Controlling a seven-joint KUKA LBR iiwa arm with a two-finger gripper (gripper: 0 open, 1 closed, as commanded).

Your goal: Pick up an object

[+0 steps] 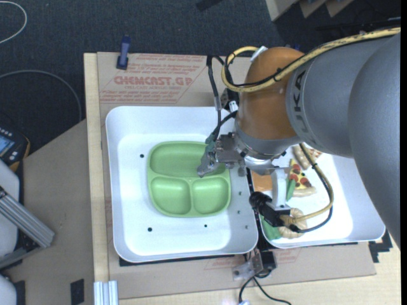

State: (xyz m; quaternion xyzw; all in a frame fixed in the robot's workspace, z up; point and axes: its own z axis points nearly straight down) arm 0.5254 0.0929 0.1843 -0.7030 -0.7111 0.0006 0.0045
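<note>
My hand (pixel 211 159) hangs at the frame's centre over the green divided plate (pixel 184 186) in the left bin (pixel 127 170). My arm hides its fingers; I cannot tell their state. A pizza-slice toy (pixel 299 180) peeks out, half covered, right of centre.

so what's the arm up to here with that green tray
The arm reaches in from the right, and its end effector is down at the right edge of the green tray. The tray has three compartments and lies flat in the left bin. Whether the tray is gripped cannot be told from this angle. Some small colourful items lie in the right bin, partly hidden by the arm.
</note>
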